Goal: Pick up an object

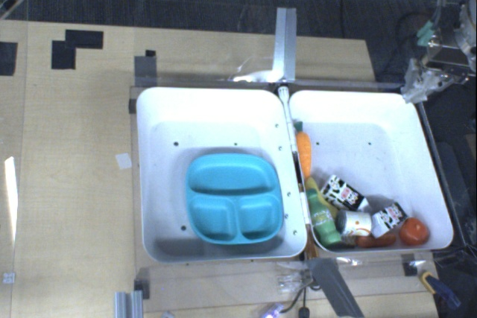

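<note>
White plastic bins sit side by side on the desk; the left bin carries a blue divided tray, lying flat near its lower edge. Candidates for the pick crowd the right bin — an orange carrot and a green bottle lie along the dividing wall, two black-and-white cartons and a red tomato huddle in the lower corner, probably slid there. At the upper right of the frame the gripper hangs beyond the bin's corner, well apart from them; its state I cannot tell.
</note>
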`<state>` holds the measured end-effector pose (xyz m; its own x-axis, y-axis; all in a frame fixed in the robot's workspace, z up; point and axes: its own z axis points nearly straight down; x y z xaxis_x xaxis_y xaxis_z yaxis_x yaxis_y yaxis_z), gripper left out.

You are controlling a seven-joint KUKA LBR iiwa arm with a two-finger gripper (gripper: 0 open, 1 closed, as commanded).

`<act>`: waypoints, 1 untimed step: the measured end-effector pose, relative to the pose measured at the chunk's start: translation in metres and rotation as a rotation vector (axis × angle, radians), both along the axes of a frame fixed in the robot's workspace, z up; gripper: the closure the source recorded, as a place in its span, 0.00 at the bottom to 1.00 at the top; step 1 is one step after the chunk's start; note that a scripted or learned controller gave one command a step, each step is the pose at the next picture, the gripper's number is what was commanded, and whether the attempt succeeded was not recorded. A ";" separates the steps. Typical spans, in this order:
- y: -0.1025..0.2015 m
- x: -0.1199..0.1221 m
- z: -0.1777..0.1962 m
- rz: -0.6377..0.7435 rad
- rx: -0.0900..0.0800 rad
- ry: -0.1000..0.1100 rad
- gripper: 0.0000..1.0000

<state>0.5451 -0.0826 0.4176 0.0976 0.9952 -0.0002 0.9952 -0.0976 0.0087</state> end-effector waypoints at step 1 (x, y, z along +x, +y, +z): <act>-0.025 0.009 -0.074 0.123 -0.001 0.003 1.00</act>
